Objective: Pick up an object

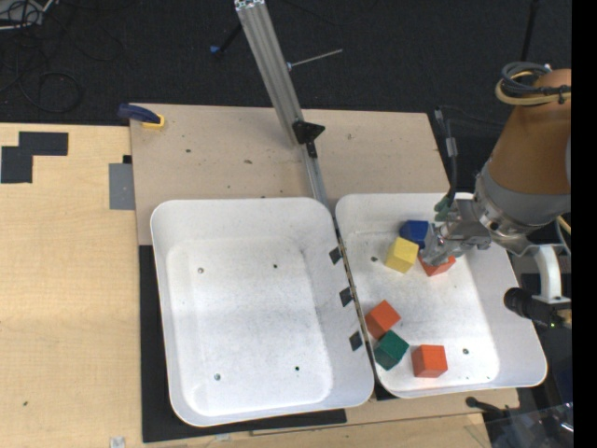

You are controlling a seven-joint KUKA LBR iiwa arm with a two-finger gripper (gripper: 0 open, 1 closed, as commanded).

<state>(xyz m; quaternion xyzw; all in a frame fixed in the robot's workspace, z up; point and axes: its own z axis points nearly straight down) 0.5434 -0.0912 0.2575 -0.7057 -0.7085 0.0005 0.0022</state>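
In the right bin (490,317) my gripper (445,243) is down at the far side, right over a red block (437,266) that shows partly beneath it. A blue cube (413,231) and a yellow cube (403,254) lie just left of the gripper, close to it. Nearer the front of the same bin lie an orange cube (381,318), a green cube (392,350) and an orange-red cube (429,360). The gripper's body hides the top of the red block.
The left bin (250,315) stands beside the right one, with black clips (345,295) along the shared rim. A slanted aluminium rail (277,73) rises behind the bins. A blue and yellow clamp (142,115) lies at the bench's far left corner.
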